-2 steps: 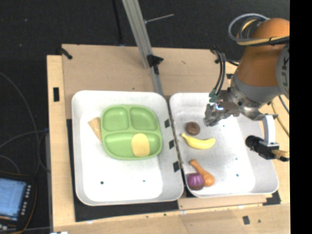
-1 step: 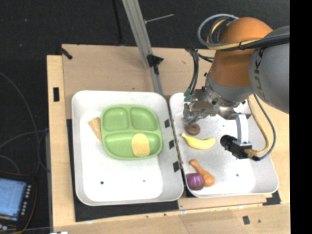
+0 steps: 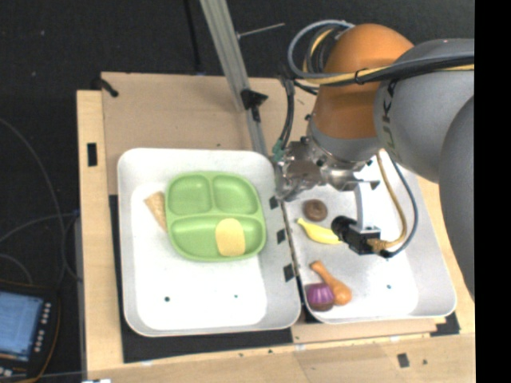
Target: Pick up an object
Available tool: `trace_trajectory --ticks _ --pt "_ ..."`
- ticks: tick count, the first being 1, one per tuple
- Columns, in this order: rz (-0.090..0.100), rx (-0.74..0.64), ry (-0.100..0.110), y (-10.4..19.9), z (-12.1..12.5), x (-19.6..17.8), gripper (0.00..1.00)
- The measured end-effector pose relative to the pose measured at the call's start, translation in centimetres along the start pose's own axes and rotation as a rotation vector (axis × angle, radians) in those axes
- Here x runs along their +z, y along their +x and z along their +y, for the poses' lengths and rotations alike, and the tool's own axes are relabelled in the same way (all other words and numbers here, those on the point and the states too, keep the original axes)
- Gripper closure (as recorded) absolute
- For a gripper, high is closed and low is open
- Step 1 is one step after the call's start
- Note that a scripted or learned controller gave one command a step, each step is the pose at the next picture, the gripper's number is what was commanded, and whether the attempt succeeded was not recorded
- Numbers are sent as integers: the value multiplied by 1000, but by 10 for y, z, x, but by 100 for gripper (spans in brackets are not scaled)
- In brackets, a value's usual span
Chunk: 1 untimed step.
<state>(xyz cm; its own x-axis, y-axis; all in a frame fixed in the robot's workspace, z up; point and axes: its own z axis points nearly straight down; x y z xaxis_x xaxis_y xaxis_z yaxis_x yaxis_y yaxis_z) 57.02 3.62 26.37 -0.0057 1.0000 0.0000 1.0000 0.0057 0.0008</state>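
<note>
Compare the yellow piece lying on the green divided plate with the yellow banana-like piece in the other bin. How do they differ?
The yellow piece on the green plate is broad, blocky and pale; the banana-like piece is slim, curved, pointed and brighter yellow. The first rests in a lower compartment of the green divided plate in the left bin; the second lies straight on the floor of the right bin, below a brown round piece. Both are yellow, lie flat and are ungrasped.
</note>
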Motion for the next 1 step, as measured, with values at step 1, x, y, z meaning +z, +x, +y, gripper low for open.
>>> trace_trajectory --ticks 1 --pt "1 -1 0 49 19 8 100"
